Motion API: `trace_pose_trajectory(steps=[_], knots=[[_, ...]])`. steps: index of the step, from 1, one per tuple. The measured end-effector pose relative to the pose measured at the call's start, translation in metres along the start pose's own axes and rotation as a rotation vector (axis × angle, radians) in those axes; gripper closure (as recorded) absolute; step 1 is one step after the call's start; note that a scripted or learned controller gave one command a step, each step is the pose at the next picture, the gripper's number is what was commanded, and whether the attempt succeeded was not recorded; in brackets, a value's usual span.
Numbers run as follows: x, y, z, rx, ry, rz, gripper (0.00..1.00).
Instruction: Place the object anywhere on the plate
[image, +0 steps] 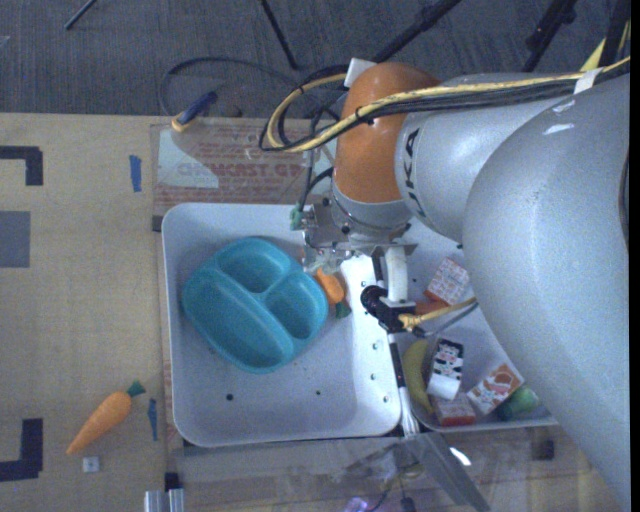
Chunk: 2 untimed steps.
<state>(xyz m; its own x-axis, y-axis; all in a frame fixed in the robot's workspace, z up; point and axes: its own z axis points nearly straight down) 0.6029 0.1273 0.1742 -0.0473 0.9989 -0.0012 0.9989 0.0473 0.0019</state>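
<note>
look at the small orange piece (331, 287), carrot-like with a bit of green at its lower end: it sits right at the plate's right edge, just under the arm's wrist. whether it rests on the rim, hangs just off it, or is pinched from above, you cannot tell from here. the plate (255, 305) is the teal one with three compartments, lying tilted in the left bin (270, 410), and all three compartments look bare.

the jaws (330, 268) are tucked beneath the wrist housing right over that orange piece, and how far open they are, or whether they grip anything, you cannot tell; the arm (520, 200) covers them.

so you're most likely at the carry-over or set-down step, with the piece at the plate's border rather than in it. the next move calls for a short shift leftward so the piece is clearly over a compartment, then a low, gentle release; let go at the rim and it may roll off into the bin.

further out, the right bin (520, 418) has small cartons, a banana and something green, and a second carrot (100, 420) lies on the desk (80, 300) to the left.
</note>
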Motion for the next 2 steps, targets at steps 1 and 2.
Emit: trace_pose_trajectory(steps=[1, 2], knots=[[0.0888, -0.0657, -0.0344, 0.005, 0.001, 0.017, 1.00], [0.0896, -0.0652, -0.0442, 0.004, 0.001, 0.015, 1.00]])
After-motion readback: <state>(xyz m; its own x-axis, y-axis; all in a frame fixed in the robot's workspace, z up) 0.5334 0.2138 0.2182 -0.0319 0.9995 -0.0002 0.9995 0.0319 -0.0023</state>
